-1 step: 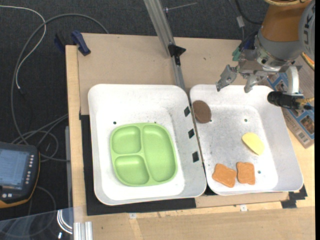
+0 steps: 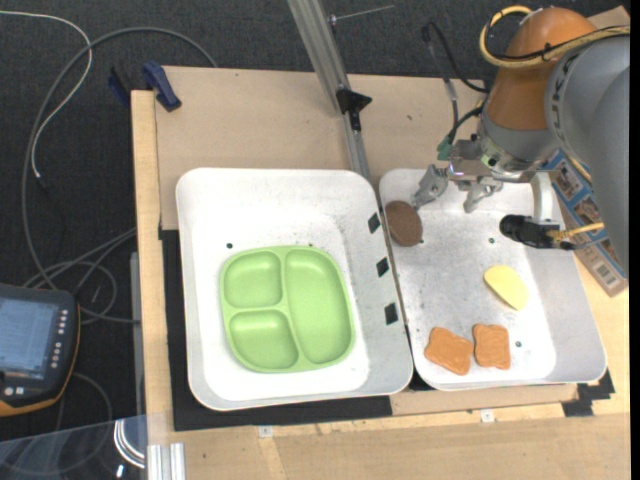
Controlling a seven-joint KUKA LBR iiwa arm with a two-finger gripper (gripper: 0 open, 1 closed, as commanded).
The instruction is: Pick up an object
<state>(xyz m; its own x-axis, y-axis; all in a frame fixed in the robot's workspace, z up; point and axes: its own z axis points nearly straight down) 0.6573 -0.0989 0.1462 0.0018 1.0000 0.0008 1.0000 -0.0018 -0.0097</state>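
Your right bin [image 2: 560,298] is the landmark: a smooth brown oval lump [image 2: 404,222] at its far-left edge, a pale yellow wedge [image 2: 507,287] mid-bin, two orange crinkled pieces [image 2: 468,348] near its front. Gripper [image 2: 455,190] above its far end, fingers spread, holding nothing. Left of it, green three-compartment tray [image 2: 289,308].

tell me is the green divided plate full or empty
Empty: the green divided plate in the left bin shows bare green in all three compartments.

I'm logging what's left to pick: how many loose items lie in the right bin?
4: a brown piece by the left wall, a yellow piece mid-right, two orange pieces side by side near the front.
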